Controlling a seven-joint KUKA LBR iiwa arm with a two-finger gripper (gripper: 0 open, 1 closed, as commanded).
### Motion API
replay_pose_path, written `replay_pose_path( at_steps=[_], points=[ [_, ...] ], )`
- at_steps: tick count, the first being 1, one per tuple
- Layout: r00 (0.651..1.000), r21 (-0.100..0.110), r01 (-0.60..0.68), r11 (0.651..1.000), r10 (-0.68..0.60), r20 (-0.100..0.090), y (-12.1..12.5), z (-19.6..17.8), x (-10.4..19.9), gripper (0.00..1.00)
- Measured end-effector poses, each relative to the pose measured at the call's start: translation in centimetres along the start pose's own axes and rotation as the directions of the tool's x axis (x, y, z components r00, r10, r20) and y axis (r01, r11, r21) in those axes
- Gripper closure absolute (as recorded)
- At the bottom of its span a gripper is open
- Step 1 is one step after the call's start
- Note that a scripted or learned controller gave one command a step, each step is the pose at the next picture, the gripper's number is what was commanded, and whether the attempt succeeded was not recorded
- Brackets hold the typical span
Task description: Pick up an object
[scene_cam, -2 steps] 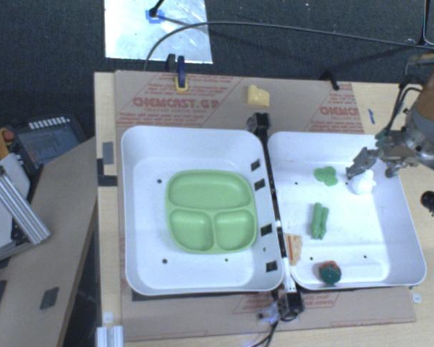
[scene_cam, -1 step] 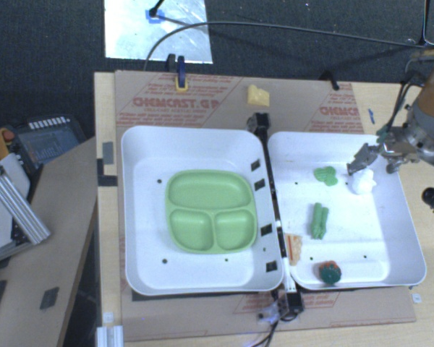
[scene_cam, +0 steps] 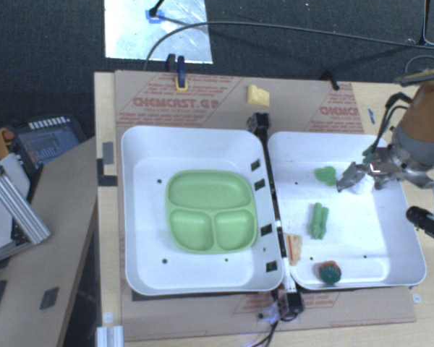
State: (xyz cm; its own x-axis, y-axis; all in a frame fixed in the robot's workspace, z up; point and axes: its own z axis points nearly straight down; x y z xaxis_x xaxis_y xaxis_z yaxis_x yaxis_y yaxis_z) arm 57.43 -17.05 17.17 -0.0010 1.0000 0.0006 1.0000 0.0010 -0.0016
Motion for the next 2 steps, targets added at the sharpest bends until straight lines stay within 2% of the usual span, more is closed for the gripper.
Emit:
replay_pose_path(
  at_steps=[2],
  points=[
    [1.000, 0.000, 0.000, 1.000, 0.000, 0.000, 0.8, 8.9, -0.1, 0.00]
  ],
)
